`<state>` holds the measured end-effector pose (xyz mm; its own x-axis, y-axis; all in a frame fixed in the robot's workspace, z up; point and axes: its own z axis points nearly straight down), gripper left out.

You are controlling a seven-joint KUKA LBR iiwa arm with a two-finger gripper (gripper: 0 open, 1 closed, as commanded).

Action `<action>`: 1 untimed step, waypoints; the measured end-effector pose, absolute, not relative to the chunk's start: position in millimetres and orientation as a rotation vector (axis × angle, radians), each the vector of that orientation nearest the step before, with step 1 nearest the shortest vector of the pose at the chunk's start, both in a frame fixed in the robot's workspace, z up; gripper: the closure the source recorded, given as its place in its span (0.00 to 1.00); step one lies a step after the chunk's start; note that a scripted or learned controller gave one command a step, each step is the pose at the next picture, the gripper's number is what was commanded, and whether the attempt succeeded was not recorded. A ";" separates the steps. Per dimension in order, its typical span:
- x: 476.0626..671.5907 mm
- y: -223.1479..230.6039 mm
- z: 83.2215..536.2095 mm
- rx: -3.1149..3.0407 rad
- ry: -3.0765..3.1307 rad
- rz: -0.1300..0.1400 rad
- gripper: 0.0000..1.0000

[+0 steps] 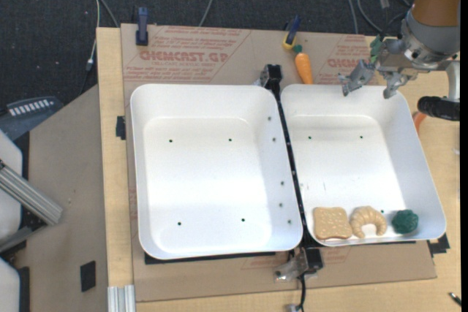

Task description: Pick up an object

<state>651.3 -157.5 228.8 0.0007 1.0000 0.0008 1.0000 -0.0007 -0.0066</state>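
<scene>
Three small objects lie along the near edge of the right bin (351, 150): a tan square cracker (330, 223), a pale croissant (368, 221) and a dark green ball (405, 221). My gripper (373, 81) hangs open over the far right corner of that bin, well away from all three, with nothing between its fingers. The arm with its orange band rises out of the top right corner.
The left bin (212, 172) sits beside the right one, with a black clamp (273, 74) at the joint between them. An orange carrot-like toy (303, 67) lies on the cardboard behind the bins. Cables run over the dark floor at the back.
</scene>
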 end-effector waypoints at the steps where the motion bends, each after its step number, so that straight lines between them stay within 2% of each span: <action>1: 652.7 -157.2 233.2 -2.222 -2.222 -0.001 0.00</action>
